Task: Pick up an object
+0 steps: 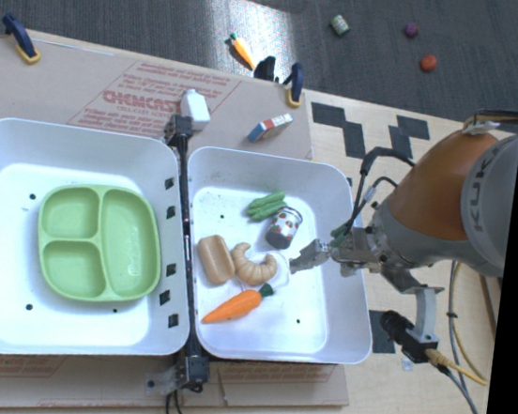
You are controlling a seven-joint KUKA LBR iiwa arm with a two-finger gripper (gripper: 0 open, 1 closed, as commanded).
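White right bin (341,340) clusters the toys mid-frame, so gripper (302,257) comes in low beside the croissant (256,265). Can't tell its grip state.

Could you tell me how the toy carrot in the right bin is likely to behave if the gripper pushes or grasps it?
The carrot tapers to a point, so a push would probably swing it round, not slide it straight. It looks like smooth, rigid plastic, likely light, and may slip from the gripper if pinched near its narrow end. It lies flat, close below the croissant, which a push might nudge.
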